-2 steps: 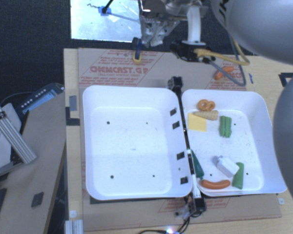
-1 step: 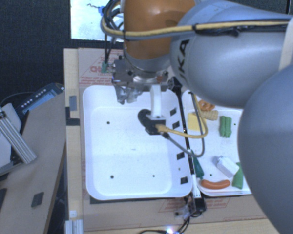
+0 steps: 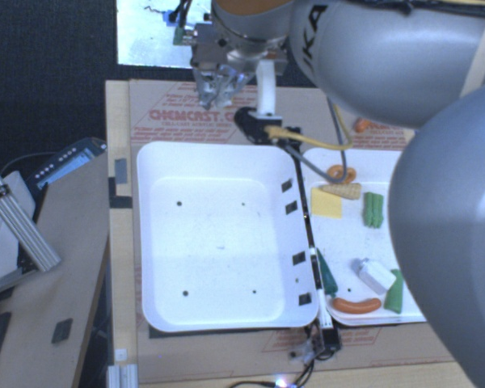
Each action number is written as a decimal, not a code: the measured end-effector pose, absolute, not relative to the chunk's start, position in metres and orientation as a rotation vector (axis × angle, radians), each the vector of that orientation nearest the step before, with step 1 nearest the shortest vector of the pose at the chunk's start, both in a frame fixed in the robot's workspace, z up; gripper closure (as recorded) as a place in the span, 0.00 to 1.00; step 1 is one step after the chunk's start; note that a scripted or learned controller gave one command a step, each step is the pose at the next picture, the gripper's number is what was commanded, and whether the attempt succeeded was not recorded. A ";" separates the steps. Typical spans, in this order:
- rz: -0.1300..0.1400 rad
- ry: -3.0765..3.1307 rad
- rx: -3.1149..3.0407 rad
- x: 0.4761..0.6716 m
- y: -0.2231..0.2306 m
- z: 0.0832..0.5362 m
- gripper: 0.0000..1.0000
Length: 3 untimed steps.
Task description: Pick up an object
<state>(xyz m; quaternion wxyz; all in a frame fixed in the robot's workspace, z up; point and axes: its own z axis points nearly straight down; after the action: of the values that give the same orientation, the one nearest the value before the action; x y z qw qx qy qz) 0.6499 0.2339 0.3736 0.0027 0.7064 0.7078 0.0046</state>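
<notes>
End effector hangs above the counter behind the left bin; finger spacing cannot be told, nothing seen in its grip. Right bin holds a yellow block, green pod and sausage.

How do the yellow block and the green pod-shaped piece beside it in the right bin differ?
Colour: the yellow block is pale yellow; the green pod is green. Shape: the block is flat and roughly square, while the pod is long and narrow. Pose: the pod runs lengthwise up and down the view, whereas the block sits slightly skewed. Both lie apart from each other on the floor of the right bin.
</notes>
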 end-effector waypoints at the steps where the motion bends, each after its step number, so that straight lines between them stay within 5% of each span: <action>1: 0.011 2.226 2.213 0.669 0.234 0.416 1.00; 2: -0.010 2.228 2.222 0.579 0.223 0.364 1.00; 3: 0.019 2.217 2.215 0.663 0.223 0.442 1.00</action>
<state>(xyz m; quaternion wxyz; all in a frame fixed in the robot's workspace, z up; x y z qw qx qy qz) 0.6631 0.2227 0.4416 0.0037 0.7068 0.7073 0.0060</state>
